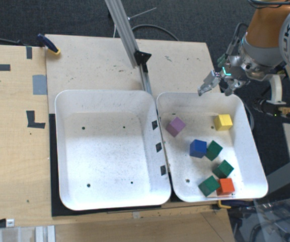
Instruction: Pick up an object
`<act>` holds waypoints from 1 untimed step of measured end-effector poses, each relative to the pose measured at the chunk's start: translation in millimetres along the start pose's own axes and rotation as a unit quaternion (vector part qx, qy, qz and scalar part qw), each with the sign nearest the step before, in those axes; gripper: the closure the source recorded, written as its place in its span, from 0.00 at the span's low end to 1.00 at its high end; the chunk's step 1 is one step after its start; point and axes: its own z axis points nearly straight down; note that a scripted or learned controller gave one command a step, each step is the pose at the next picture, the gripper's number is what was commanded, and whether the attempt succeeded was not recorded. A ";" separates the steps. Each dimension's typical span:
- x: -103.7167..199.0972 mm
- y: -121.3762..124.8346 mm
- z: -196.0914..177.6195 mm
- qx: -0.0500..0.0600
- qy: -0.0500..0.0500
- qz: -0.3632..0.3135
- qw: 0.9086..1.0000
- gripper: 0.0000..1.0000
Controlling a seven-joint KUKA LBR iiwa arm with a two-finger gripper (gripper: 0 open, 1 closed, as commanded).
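Observation:
The right bin (pixel 245 120) holds several small cubes. A purple cube (pixel 175 126) lies near its left wall and a yellow cube (pixel 223 121) near its far right. A blue cube (pixel 198 148) touches a green cube (pixel 214 150) in the middle. Toward the near edge sit a second green cube (pixel 224 168), a third green cube (pixel 209 185) and an orange cube (pixel 226 186). My gripper (pixel 215 85) hangs over the bin's far rim, above and behind the yellow cube. It looks open, with nothing between its fingers.
The left bin (pixel 64 135) stands beside the right one, sharing a middle wall. A slanted metal rail (pixel 126 29) runs down to the bins' far junction. A blue and yellow clamp (pixel 48 43) lies at the board's far left corner. Cables hang at the right.

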 end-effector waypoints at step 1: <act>-0.1 0.6 -2.2 -0.002 -0.001 -0.001 1.000 0.00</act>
